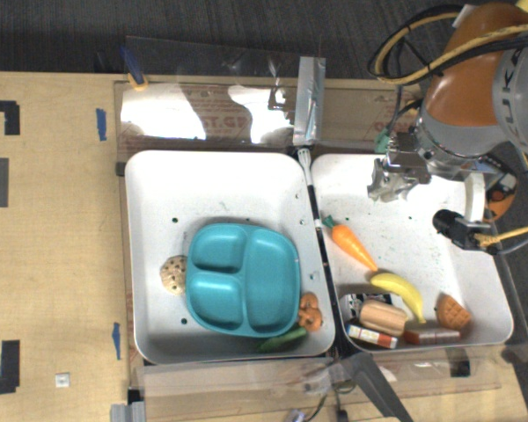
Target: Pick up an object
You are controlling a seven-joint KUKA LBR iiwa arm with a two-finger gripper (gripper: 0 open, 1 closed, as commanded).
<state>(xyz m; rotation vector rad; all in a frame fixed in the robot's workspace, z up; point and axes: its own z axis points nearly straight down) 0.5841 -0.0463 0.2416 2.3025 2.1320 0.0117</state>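
Jaws: spread undeterminable, gripper (389, 185) hovering near right bin (484, 337) far edge; approaching, needing descent toward carrot (353, 245) mid-bin.

In the right bin (475, 280) you have a toy carrot (352, 244), orange with a green top, lying at a slant near the bin's left wall, its tip pointing toward the near right. Just below it a yellow banana (399, 292) curves toward the near edge. Beside the banana's lower end sits a tan cylinder (383, 316), lying on its side, with a red and white tube (372, 335) just in front of it. To the right you see a brown, rounded, bread-like piece (451, 310), and a dark red stick-shaped item (433, 334) lies flat between it and the cylinder, along the near wall.
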